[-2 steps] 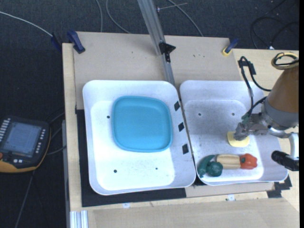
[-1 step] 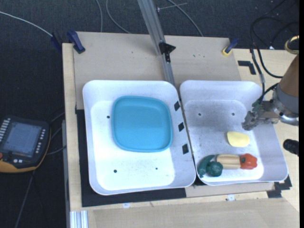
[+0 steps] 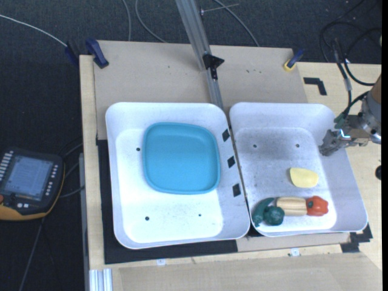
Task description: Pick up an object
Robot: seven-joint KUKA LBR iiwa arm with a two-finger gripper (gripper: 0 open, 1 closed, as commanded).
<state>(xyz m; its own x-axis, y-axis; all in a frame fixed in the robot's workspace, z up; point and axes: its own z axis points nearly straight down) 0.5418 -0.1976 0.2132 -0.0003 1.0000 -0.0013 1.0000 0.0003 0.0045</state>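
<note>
The right bin [image 3: 273, 126] holds several small items near its front. A pale yellow lump [image 3: 303, 177] lies right of centre. Along the front wall lie a dark green piece [image 3: 268, 214], a tan cylinder [image 3: 291, 206] and a red piece [image 3: 317, 206], touching in a row. My gripper [image 3: 332, 144] hangs over the right bin's far right side, up and to the right of the yellow lump and well apart from it. I see nothing in it.
The left bin [image 3: 121, 162] holds a blue square plate [image 3: 182, 157]. A metal pole [image 3: 200, 41] slants down from the top to the gap between the bins. A teach pendant [image 3: 27, 183] lies on the floor at left.
</note>
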